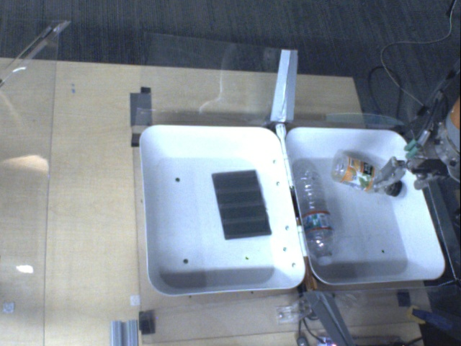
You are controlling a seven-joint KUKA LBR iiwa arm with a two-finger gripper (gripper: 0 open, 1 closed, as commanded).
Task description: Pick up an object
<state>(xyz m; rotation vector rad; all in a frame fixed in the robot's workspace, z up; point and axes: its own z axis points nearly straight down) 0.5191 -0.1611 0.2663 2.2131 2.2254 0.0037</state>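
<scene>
Small clear plastic bottle with orange label (353, 171) just left of two-finger gripper (392, 179), finger state unclear, large clear plastic bottle (313, 211) lower left, black ribbed rectangular pad (241, 204) in left white bin (155, 193)

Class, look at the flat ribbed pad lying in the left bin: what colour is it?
The pad is black or very dark grey, seen best in the camera view.

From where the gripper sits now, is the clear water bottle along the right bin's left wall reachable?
Probably yes. The gripper is already in the right bin, and the clear bottle lies uncovered. Its spot tight against the left wall may hamper a grasp. The orange-labelled object sits aside.
</scene>
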